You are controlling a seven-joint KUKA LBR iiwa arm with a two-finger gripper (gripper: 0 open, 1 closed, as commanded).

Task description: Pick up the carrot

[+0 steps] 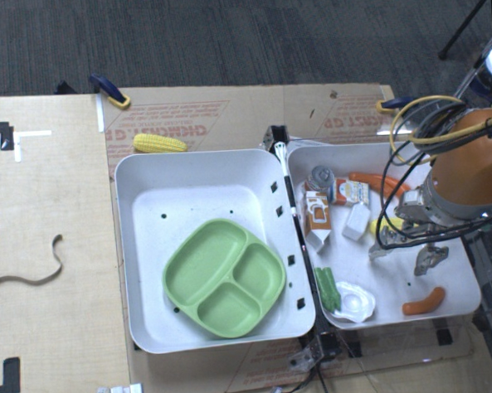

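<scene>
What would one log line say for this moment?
arm: over right bin | pincer: near bin middle | carrot: lying at back, not held

Arm reaches in from right, orange band up, hand [408, 256] low, pointing left.

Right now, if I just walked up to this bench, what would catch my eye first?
Probably the green divided plate lying in the left white bin. Next, the arm's orange band looming over the cluttered right bin, with the carrot near its far wall. A yellow corn cob sits outside on the cardboard behind the left bin.
</scene>
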